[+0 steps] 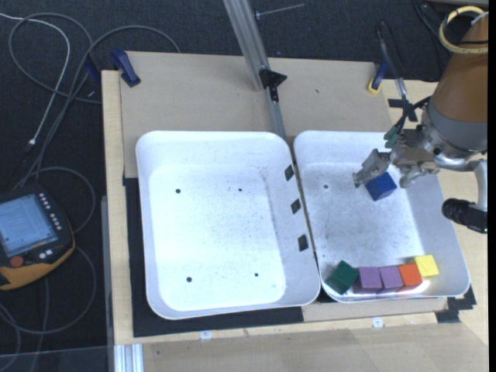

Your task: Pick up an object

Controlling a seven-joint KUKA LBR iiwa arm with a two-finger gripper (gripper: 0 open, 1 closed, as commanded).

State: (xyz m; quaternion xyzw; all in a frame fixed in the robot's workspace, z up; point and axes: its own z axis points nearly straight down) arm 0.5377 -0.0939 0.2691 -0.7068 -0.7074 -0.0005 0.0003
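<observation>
You had the arm (pixel 461 91) coming in from the right side of the counter (pixel 201 91), w/ the fingers (pixel 392 173) hanging over the right bin (pixel 341 149), up toward its far-right part. The fingers were spread a bit, one prong at the left around the bin's middle-top, the other on the right, and the blue cube (pixel 381 185) sat right betw them, tilted, looking lifted off the bin floor. So yeah, they had the cube pinched, as far as you could see from that angle.

Rest of the blocks were lined up along the near edge of the right bin: green cube (pixel 342 275) at the left end, then purple block (pixel 370 278), another purple block (pixel 390 277), orange block (pixel 410 274) and yellow block (pixel 427 266) closest to the near-right corner. They were touching or just beside each other, well apart from the blue one.

Left bin (pixel 209 149) was just beside the right one, rims abt touching in the middle. A metal pole (pixel 246 29) slanted down from the far edge to betw the bins. Blue clamp (pixel 124 67) was at the far-left corner of the counter, another clamp (pixel 379 76) near the far-right. Off the counter on the left, a teach pendant (pixel 31 235) lay on the dark floor w/ cables (pixel 46 45) around it.
</observation>
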